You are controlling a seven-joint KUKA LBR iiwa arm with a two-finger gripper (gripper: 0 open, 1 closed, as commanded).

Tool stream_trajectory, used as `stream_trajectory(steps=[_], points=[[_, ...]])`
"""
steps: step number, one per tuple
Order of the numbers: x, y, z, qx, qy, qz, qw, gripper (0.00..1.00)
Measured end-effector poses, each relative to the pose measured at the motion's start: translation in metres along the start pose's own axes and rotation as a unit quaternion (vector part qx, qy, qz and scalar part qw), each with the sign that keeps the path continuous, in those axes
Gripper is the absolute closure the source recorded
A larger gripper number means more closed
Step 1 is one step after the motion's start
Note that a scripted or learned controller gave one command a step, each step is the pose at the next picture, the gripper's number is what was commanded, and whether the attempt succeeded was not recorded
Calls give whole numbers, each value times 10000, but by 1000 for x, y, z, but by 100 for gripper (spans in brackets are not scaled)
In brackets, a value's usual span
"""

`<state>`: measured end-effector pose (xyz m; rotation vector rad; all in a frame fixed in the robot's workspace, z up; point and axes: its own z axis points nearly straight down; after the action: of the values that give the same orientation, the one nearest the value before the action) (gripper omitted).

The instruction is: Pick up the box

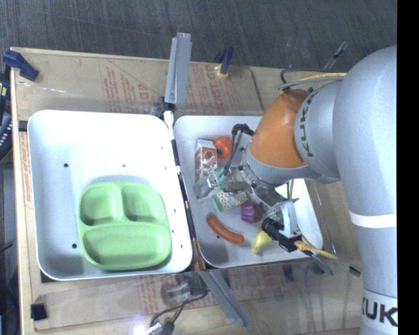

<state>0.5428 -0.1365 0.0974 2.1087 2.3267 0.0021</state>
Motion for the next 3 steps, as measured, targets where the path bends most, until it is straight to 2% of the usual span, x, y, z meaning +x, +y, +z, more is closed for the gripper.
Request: stream_trajectory(steps=[1,2,3], points=[[-36,66,1,-32,-16,-457,9990,0],[-36,96,3,36,5,-707,9975,0],[-82,72,2,-6,-9,-835,9965,0]])
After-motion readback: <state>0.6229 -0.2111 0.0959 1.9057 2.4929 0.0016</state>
